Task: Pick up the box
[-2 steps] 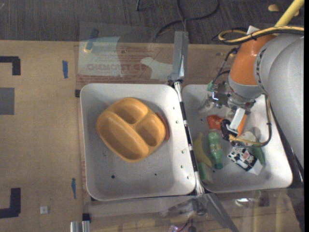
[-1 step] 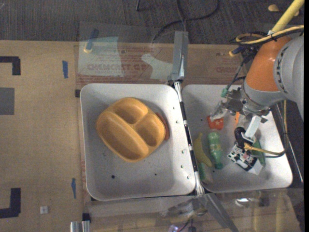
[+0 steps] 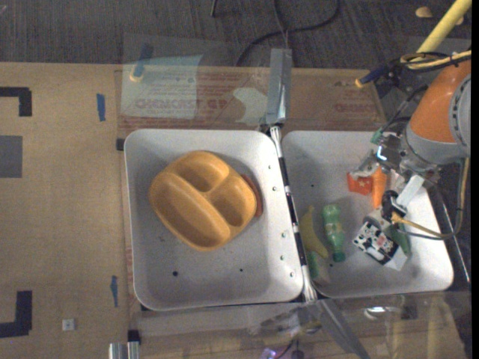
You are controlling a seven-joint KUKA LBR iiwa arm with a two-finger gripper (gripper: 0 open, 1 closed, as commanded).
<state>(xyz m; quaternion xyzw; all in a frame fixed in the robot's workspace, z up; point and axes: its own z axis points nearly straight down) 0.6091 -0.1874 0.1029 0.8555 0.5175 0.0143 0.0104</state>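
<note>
Crowding: gripper [image 3: 382, 172] just beside small orange cardboard box [image 3: 361, 180]; grip cannot be told
Open room: right white bin's [image 3: 322, 155] top-left corner

Below the gripper [image 3: 383, 167] in the view lies a small white item printed in black [image 3: 374, 239], with a green piece [image 3: 398, 242] touching it. To the view's left of the gripper, in the same right bin [image 3: 322, 152], a green bottle [image 3: 334, 230] lies just beside a banana [image 3: 313, 241] along the dividing wall. Well apart from the gripper, the left bin [image 3: 224, 283] holds a yellow three-part plate [image 3: 203, 199].
</note>
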